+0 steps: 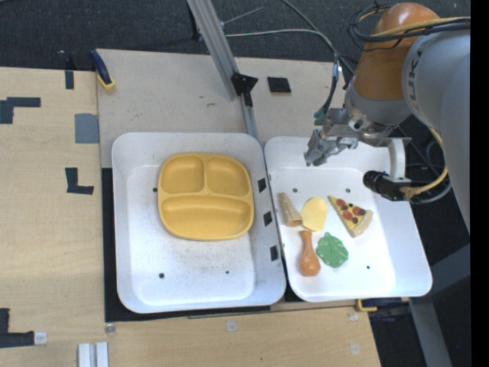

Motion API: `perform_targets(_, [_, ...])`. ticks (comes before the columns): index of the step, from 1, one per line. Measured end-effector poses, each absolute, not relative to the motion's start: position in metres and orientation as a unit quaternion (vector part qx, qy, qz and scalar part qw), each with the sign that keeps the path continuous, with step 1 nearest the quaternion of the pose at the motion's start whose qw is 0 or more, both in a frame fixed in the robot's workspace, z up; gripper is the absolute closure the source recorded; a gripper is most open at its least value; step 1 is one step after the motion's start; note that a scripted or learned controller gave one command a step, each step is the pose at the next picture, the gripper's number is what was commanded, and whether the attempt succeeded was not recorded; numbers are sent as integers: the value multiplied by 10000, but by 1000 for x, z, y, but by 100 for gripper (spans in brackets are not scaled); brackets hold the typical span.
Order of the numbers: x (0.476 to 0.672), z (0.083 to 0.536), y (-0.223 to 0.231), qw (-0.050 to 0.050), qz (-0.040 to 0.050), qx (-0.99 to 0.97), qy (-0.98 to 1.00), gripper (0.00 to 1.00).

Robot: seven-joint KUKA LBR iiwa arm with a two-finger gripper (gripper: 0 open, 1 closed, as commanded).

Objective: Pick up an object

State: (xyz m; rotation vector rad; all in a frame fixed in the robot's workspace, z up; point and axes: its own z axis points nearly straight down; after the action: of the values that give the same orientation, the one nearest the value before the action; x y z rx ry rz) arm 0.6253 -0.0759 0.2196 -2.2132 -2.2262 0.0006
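- The grey arm [439, 67] with its orange band comes in from the upper right of the frame and bends down toward the right bin [397, 270].
- The claw [315, 157] hangs over the upper left corner of the right bin, above bare white floor; nothing lies between its fingers, and from this angle I cannot tell whether they are spread or closed.
- The toy foods sit in the middle of the right bin, below the claw and apart from it.
- A pizza slice [351, 215] with red dots lies furthest right in that group.
- A pale yellow piece [314, 213] lies left of the pizza slice, touching a tan cone-shaped piece [289, 209] on its left.
- An orange-brown drumstick-shaped piece [308, 255] runs downward from under the yellow piece.
- A green leafy piece [332, 250] lies just beside the drumstick-shaped piece, on its right.
- The left bin [137, 274] holds a yellow divided plate [205, 196], set in its upper middle part, flat, with three compartments facing up.
- Both bins rest side by side on the pale bench [46, 228], which carries dark tape marks at the left of the frame.
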Motion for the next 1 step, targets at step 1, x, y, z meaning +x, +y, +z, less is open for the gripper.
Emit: perform_targets(1, [632, 229, -15, 10, -6, -7042, -7100, 100])
